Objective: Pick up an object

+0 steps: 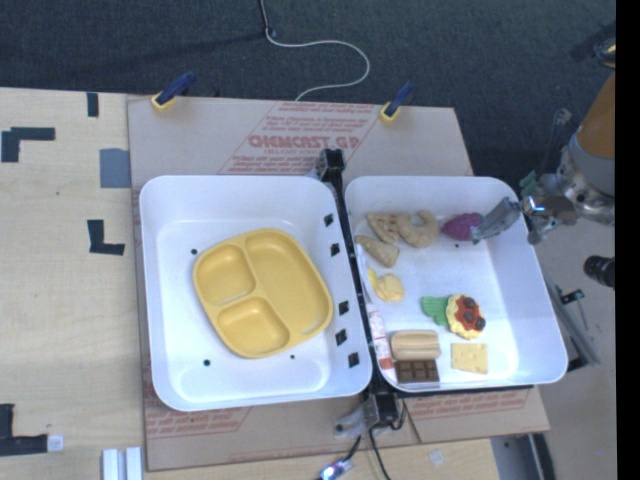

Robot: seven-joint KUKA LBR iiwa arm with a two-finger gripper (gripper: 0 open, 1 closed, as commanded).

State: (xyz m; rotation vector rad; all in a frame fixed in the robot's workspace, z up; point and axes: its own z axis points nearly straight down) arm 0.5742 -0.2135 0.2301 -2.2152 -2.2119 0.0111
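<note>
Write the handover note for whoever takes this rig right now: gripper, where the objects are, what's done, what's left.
Gripper: low over the right bin's far right corner, tip next to the purple toy; finger state can't be read, and nothing shows held.
Right bin: beige pieces along the far side, pale yellow piece, green and red toy, bread-like block, brown bar, cheese-like square at the near side.
Left bin: yellow divided tray.
Done: no pick visible.
Left: grasp and lift one object; the purple toy looks closest.
</note>
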